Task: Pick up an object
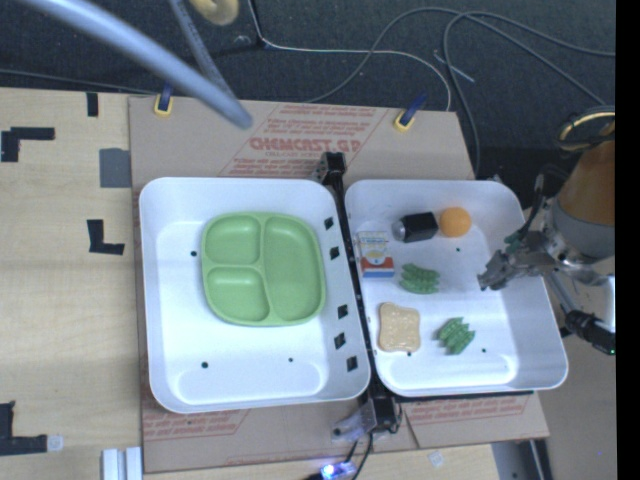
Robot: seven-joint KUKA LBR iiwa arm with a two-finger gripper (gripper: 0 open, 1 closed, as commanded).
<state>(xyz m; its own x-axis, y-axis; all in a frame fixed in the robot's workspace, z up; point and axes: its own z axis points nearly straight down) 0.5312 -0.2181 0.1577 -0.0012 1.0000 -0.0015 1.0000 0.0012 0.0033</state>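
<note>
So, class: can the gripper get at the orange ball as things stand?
Probably yes. The gripper hangs over the right bin, and the orange ball lies uncovered, though a dark cylinder sits close beside it.

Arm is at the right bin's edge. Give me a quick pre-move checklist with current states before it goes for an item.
1. Items to pick lie in the right bin: ok: orange ball, dark cylinder, small carton, two green pieces, bread slice.
2. Items spaced apart: not ok for ball and cylinder, which touch.
3. Gripper over the right bin: ok, near its right wall.
4. Gripper carrying nothing: ok.
5. Finger opening: cannot tell.
6. Green tray sits in the left bin: ok.
</note>
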